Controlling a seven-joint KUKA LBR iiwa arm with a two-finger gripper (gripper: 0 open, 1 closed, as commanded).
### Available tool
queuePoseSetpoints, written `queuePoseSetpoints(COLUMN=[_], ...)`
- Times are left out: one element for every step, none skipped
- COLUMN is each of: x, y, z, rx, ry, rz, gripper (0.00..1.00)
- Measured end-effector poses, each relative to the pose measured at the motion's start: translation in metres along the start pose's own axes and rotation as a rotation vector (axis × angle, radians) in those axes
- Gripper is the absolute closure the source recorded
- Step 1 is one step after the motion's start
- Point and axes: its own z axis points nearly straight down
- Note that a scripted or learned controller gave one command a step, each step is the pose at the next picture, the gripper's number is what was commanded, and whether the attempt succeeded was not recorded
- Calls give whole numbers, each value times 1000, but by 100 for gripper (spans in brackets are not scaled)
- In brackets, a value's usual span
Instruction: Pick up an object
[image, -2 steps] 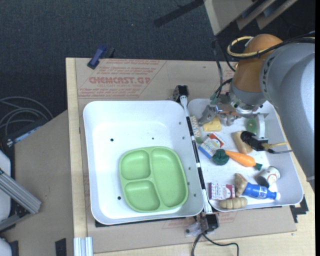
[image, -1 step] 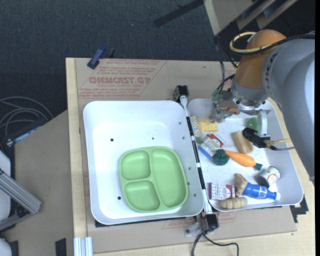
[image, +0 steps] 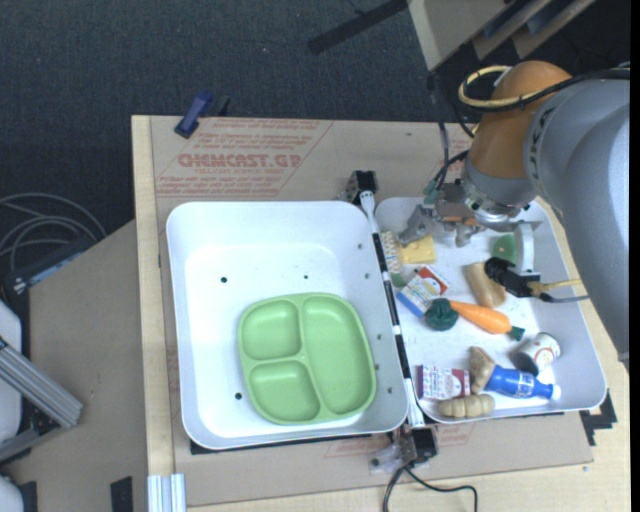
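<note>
My gripper (image: 441, 224) hangs low over the far left corner of the right bin (image: 590, 372), just above and right of a yellow wedge-shaped block (image: 419, 250). Nothing shows between its jaws. Elsewhere in that bin lie an orange carrot (image: 480, 317), a dark green round piece (image: 440, 317), a tan bread-like piece (image: 486, 289), a red and white carton (image: 430, 282), a blue bottle (image: 521, 384), a small red and white box (image: 442, 381) and a tan knobbly piece (image: 467, 405).
The left bin (image: 200, 260) holds a green divided plate (image: 304, 356). A light green item (image: 504, 245) and a small white and red can (image: 544, 347) lie on the right bin's right side. The arm's grey body (image: 590, 150) overhangs the far right corner.
</note>
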Motion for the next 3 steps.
queuePoseSetpoints(x=[1,0,-65], y=[-9,-6,3], z=[12,-2,-43], rx=[5,-5,-1], ry=[2,0,-1], rz=[0,1,1], gripper=[0,100,100])
